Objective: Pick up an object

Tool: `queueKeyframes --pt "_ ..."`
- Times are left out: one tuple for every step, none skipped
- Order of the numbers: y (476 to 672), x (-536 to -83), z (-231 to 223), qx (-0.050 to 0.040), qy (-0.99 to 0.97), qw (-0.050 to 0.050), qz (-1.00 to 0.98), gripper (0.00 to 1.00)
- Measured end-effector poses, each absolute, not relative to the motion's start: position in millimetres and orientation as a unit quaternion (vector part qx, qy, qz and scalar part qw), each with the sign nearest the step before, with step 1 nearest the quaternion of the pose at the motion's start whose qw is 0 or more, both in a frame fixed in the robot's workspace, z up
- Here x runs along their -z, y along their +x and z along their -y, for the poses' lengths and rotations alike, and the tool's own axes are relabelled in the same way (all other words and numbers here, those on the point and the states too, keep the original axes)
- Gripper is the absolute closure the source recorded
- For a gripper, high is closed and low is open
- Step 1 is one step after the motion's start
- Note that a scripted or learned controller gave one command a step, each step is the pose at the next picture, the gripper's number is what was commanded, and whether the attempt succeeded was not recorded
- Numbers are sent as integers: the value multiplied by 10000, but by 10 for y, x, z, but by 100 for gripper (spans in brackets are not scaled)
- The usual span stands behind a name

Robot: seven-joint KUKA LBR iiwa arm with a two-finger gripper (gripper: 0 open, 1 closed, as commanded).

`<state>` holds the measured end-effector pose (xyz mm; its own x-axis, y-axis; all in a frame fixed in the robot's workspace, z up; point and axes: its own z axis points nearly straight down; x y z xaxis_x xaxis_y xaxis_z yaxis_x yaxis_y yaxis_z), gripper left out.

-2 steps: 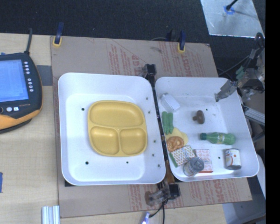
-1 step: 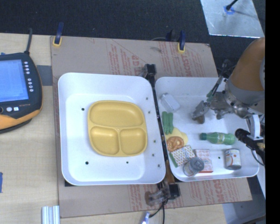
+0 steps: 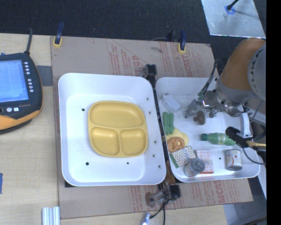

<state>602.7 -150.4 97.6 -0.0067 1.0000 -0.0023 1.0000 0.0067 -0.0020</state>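
Bench: two shallow white bins side by side on a cardboard sheet, with a teach pendant [image 3: 11, 90] off at nine o'clock.
Left bin [image 3: 72, 125]: holds one yellow divided tray [image 3: 118, 127], lying flat near its middle.
Right bin [image 3: 214, 171]: holds the clutter, which is where any pick must come from.
Arm: it enters from three o'clock – orange band high, wrist bent down over the right bin's upper half.
Gripper [image 3: 199, 108]: low over the bin at about twelve o'clock of the clutter; its fingers look spread, tips pointing down and apart, with nothing seen pinched between them.
Small dark object [image 3: 199, 118]: just below the fingertips, on the bin floor; whether a tip touches it I cannot tell.
Green bottle [image 3: 216, 138]: lying on its side toward three o'clock of the bin.
Small can [image 3: 233, 159]: upright near five o'clock.
Green pieces [image 3: 169, 123]: along the bin's nine o'clock wall.
Pretzel-like snack [image 3: 175, 143]: below them, beside a packet and a clear cup.
Progress: the reach looks made – the closing and the lift are left. No object is off the floor, so I judge the pick not yet done.
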Motion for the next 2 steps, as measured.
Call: queueKeyframes --pt "6030 -1083 1517 17 7042 10 -7100 100" --pt "6033 -1928 706 -1 7055 -9 -7087 100"
